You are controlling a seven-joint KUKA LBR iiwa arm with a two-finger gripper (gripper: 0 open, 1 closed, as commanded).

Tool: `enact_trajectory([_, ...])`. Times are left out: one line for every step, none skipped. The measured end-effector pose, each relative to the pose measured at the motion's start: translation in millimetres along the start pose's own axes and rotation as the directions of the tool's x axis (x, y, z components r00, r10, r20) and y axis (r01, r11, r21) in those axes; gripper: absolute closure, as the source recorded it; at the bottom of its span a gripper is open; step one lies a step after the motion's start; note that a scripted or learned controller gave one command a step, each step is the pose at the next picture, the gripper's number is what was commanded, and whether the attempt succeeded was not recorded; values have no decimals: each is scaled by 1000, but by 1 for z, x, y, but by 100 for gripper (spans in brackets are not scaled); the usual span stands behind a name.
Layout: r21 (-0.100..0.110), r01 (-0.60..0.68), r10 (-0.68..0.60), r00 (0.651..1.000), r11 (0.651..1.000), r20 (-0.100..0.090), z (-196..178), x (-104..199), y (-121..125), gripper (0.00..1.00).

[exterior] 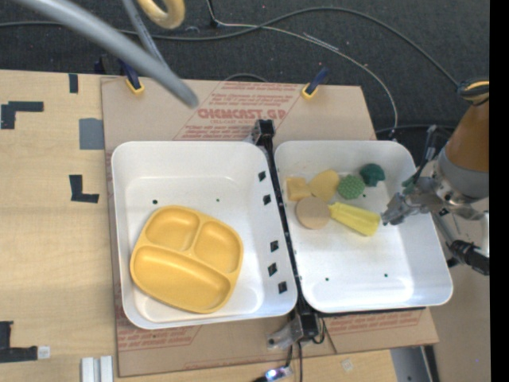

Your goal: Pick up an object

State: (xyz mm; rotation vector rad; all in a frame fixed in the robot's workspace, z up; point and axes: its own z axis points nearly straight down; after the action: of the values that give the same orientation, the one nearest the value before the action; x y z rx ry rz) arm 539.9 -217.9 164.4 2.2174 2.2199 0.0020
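Gripper sits low in right bin, just beside yellow corn piece; can't tell its state. Risk: toys clustered w/ corn, so it may nudge, not grab.

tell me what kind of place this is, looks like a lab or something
Probably a robot test bench in a lab. Two white bins sit clamped on cardboard, one holding a yellow divided plate, the other small toy foods, with loose cables behind.
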Motion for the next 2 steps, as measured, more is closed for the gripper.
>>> enact_trajectory([1, 1, -1, 1000, 1000, -1, -44, 3, 7, 100])
enact_trajectory([1, 1, -1, 1000, 1000, -1, -79, 4, 8, 100])
